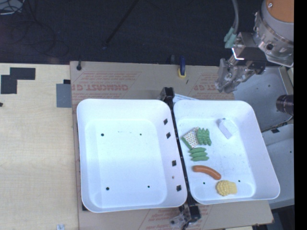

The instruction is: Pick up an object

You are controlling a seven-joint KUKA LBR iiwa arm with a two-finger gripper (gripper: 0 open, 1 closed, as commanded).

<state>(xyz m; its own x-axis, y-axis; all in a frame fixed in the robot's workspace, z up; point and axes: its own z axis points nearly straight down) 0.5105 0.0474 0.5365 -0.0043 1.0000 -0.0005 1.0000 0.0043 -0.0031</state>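
Observation:
In the right bin (259,143) lie several small items. A white block (225,128) rests near the back right. A pale speckled piece (191,138) lies beside green pea pods (204,136), with another green pod (198,154) just below. An orange sausage (206,172) sits lower, and a yellow corn cob (226,188) lies near the front edge. My gripper (229,82) hangs above the bench behind the right bin's back rim, clear of every item. Nothing is between its fingers.
The left bin (86,128) sits side by side with the right one, joined by a black clip strip (173,147). A cardboard sheet (120,83) lies under both bins. A small blue and yellow clamp (182,68) stands at the board's back edge.

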